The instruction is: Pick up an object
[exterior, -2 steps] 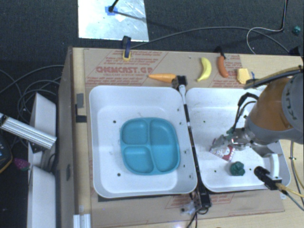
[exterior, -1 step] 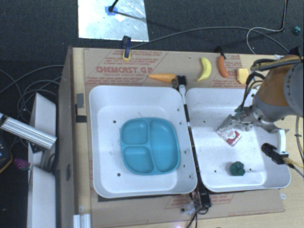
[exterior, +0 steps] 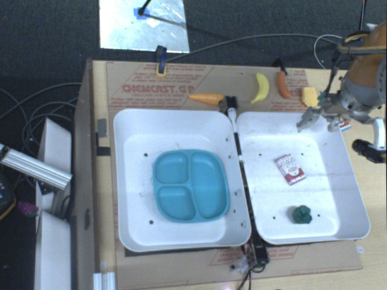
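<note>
Nearest you: green lump [exterior: 302, 214], then red-white packet [exterior: 289, 168], both in right bin [exterior: 347, 180]; gripper [exterior: 320, 118] open, empty, above far rim.

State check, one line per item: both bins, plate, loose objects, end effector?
End effector: open, holding nothing, over right bin's far edge.
Blue divided plate: flat in left bin.
Red-and-white packet: flat in right bin.
Green object: in right bin, untouched.
Banana, carrot: on cardboard behind the bins.

Grey arm [exterior: 363, 95], orange band [exterior: 366, 70], pale metal claw [exterior: 321, 123].
</note>
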`<state>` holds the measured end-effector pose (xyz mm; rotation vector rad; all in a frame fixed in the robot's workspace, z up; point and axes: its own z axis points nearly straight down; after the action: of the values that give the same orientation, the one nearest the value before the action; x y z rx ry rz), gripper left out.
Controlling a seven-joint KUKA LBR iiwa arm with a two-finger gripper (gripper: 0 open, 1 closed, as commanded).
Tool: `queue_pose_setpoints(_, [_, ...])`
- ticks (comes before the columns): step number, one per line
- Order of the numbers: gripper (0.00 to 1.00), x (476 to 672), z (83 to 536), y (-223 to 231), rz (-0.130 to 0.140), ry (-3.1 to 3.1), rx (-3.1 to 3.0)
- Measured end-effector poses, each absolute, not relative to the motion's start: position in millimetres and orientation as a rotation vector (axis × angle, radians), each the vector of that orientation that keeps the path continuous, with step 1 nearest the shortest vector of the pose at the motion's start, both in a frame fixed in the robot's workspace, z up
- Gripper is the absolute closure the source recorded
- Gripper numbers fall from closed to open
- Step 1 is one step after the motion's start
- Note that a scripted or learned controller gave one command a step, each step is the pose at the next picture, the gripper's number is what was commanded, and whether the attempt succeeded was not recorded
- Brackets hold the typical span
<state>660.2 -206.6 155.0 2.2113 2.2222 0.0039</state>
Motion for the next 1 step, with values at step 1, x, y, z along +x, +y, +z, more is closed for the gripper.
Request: queue_pose_setpoints(1, [0.0,588.1,115.6,-192.8,0.0,2.225,2.218])
